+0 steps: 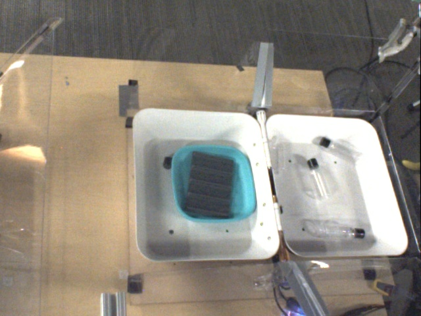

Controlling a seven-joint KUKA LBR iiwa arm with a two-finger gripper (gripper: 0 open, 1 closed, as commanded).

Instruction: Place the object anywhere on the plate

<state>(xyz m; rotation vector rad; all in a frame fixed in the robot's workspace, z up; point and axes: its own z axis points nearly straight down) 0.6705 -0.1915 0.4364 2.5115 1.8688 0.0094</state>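
Counter (72,196): tan wood, a bright glare patch at far left, small dark blocks near the corners of the left bin.

Left bin (148,232): shallow, white. The plate (246,196) is teal, squarish with rounded corners, sitting roughly mid-bin and slightly toward the divider. A dark grey ribbed block (210,184) already lies on it, covering most of the centre; long axis runs near-to-far in the view, tilted a little. Free teal surface is only the rim band around the block.

Right bin (388,203): white, touching the left bin along the centre seam. It holds three clear tubes with black caps: one (327,144) near the far edge, one (316,176) mid-bin lying near-to-far, and one (333,230) by the near edge lying left-to-right, cap toward the right. I can't say which of these is meant as the object, so read them as candidates.

Key relation: the plate lies to the left of all three tubes, across the seam, so any carry goes right-to-left over the two bin walls. The middle tube is closest to the seam.

Hand: I can't tell whether it's released or clenched, or whether it holds anything, so I won't guess. My read: no pick has happened yet, and the tubes' clear, round bodies look prone to rolling or slipping.
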